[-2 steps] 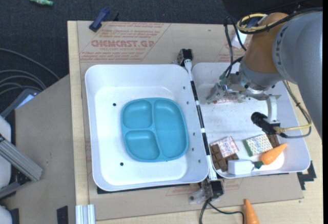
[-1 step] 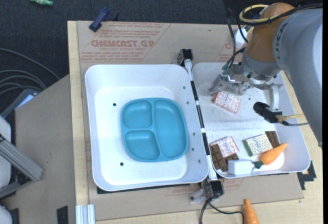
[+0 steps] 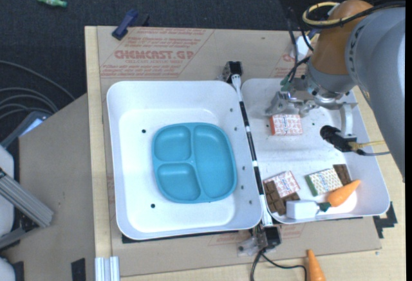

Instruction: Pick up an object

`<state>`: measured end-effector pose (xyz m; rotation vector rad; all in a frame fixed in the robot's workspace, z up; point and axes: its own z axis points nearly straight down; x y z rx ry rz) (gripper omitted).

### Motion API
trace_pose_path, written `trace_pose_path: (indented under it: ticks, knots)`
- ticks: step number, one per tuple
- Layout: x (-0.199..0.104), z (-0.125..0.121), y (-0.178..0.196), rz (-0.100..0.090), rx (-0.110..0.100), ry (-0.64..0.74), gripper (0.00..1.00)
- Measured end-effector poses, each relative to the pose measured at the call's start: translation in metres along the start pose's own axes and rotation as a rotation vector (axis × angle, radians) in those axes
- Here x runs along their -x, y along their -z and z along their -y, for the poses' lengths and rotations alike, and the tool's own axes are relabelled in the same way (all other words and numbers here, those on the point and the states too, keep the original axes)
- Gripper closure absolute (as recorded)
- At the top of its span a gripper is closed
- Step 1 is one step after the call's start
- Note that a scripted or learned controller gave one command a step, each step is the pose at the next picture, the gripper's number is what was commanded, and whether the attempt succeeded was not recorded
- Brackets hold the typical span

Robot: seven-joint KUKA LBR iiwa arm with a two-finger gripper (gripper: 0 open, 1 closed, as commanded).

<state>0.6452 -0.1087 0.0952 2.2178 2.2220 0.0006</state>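
The gripper (image 3: 288,101) is being held low over the far part of the right bin (image 3: 370,164), just above the small red-and-white packet (image 3: 286,124), which is lying flat on the bin floor and is not being held; for a clean pick the descent should be centred on that packet, so that it is being straddled across its short sides rather than pushed toward the wall between the bins. Whether the fingers are open or closed cannot be told, since they are being masked by the wrist and cabling, and the packet's print is being rendered too small to read.
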Motion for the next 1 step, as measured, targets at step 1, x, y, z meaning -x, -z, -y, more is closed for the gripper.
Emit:
trace_pose_path:
  ticks: [1]
  knots:
    - [-0.0646,0.0846,0.0900,-0.003,-0.003,-0.001,1.00]
